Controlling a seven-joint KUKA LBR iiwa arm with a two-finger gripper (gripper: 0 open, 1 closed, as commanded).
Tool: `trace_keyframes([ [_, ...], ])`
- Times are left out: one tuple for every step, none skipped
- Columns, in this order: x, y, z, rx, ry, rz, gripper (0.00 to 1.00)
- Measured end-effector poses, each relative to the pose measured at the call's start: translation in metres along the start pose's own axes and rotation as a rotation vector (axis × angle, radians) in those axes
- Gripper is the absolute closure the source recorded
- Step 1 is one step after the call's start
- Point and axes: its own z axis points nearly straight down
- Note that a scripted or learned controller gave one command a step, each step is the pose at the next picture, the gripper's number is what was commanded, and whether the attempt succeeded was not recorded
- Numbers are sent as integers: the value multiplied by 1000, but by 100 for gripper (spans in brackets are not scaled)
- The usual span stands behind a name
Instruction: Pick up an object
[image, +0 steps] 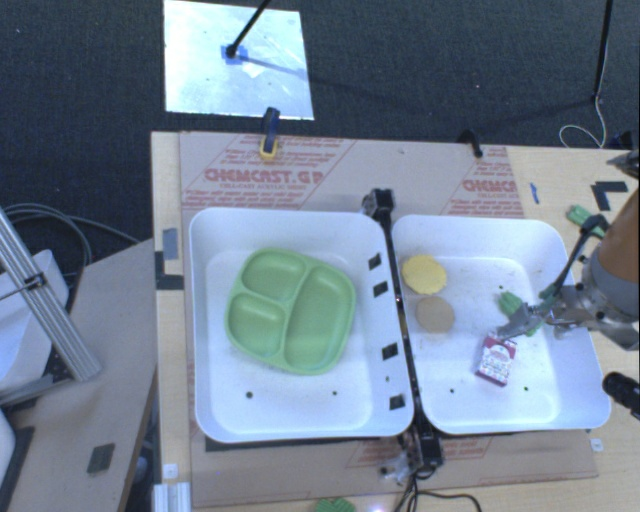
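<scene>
Gripper (522, 322), finger state impossible to tell, poised just above red packet (496, 360) in right bin (470, 232). Best descended toward five o'clock, centred over packet, clear of tan disc (435, 315).

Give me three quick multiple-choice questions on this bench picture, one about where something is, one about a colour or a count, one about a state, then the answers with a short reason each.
1. Where does the green divided plate lie?
A. In the left bin
B. In the right bin
C. On the bench outside the bins

2. How many round discs lie in the right bin?
A. One
B. Two
C. Four

3. How does the small red and white packet stand to the tool?
A. Raised high over the left bin
B. Lying on the bin floor, just below the tool's tip
C. Resting on the green plate

Answers:
1. A, the plate lies on the left bin's floor.
2. B, a yellow disc and a tan disc lie next to each other.
3. B, the packet lies flat on the white floor beside the tool.
</scene>
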Motion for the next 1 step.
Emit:
trace_keyframes([
  [-13,40,91,0,0,-3,0],
])
